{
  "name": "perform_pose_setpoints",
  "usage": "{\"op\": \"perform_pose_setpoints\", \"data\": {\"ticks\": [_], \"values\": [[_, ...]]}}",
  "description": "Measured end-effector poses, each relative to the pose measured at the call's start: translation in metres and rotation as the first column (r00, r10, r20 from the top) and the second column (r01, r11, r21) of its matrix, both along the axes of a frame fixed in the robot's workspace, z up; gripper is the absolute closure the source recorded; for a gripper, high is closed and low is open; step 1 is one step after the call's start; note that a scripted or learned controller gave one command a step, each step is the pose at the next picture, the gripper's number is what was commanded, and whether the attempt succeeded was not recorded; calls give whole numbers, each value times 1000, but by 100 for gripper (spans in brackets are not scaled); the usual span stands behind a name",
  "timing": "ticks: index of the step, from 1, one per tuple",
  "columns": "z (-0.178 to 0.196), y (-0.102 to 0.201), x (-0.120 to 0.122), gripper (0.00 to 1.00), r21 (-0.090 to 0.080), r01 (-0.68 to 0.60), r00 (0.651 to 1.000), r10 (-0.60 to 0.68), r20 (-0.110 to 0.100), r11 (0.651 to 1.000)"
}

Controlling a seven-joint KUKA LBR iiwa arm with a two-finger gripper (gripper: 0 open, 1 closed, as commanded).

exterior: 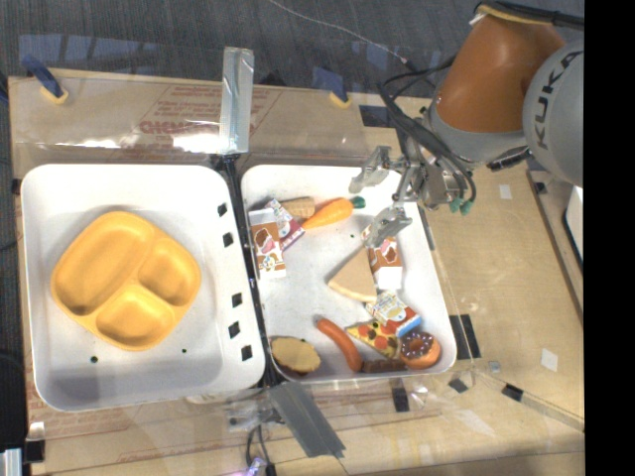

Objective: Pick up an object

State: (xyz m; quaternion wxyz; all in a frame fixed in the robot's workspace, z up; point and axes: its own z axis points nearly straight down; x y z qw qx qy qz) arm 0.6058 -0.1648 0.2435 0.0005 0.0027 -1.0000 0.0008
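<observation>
Two white bins are set side by side on the bench; the left bin [60, 365] carries a yellow divided tray [126, 279], the right bin [298, 276] a scatter of toy foods. The hand [380, 201] is seen over the right bin's far right corner, its fingers spread apart and nothing held between them. A carrot [327, 213] lies just beside it, a wedge [352, 278] below. The approach is judged to be in hand; a descent over one item and a closing are called for next.
</observation>
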Motion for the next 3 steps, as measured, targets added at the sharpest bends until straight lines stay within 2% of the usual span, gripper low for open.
{"op": "perform_pose_setpoints", "data": {"ticks": [1,2,3], "values": [[-117,-36,-27,0,5,-23,1000,23,-9,1000],[-148,-44,-25,0,-1,-54,999,54,7,999],[-146,-44,-16,0,-6,-195,981,195,12,981]]}}
